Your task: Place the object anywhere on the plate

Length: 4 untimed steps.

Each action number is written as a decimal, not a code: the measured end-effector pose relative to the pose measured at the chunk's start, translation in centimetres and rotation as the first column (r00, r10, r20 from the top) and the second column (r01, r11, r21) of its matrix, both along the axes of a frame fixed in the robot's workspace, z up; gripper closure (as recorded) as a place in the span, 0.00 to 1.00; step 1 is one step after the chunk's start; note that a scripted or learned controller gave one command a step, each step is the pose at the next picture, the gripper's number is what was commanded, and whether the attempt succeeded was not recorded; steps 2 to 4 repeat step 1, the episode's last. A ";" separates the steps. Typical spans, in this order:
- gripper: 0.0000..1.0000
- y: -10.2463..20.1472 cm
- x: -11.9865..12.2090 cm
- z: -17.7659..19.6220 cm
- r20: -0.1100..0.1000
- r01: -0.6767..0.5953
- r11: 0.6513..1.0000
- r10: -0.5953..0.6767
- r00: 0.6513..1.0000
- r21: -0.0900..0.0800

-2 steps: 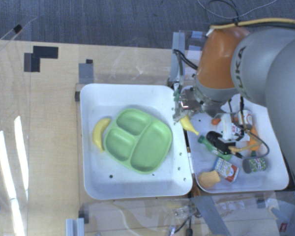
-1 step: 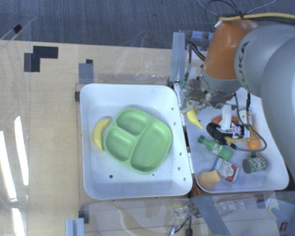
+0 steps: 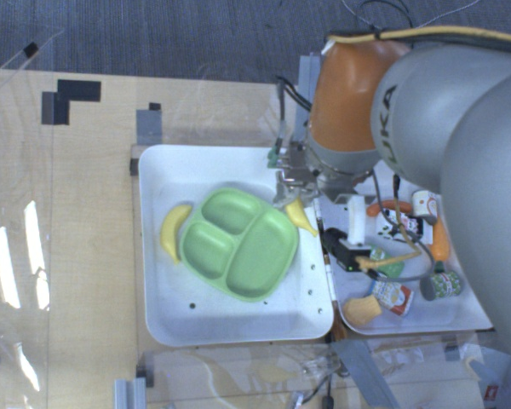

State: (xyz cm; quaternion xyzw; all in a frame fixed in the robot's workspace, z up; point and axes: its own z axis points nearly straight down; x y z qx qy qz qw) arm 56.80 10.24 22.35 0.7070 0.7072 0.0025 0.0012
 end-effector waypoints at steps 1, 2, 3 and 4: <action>0.00 0.0 0.0 0.0 0.000 0.001 1.000 -0.001 1.000 0.000; 0.00 0.0 0.0 0.0 0.000 0.001 1.000 -0.001 1.000 0.000; 0.00 0.0 0.0 0.0 0.000 0.001 1.000 -0.001 1.000 0.000; 0.00 0.0 0.0 0.0 0.000 0.001 1.000 -0.001 1.000 0.000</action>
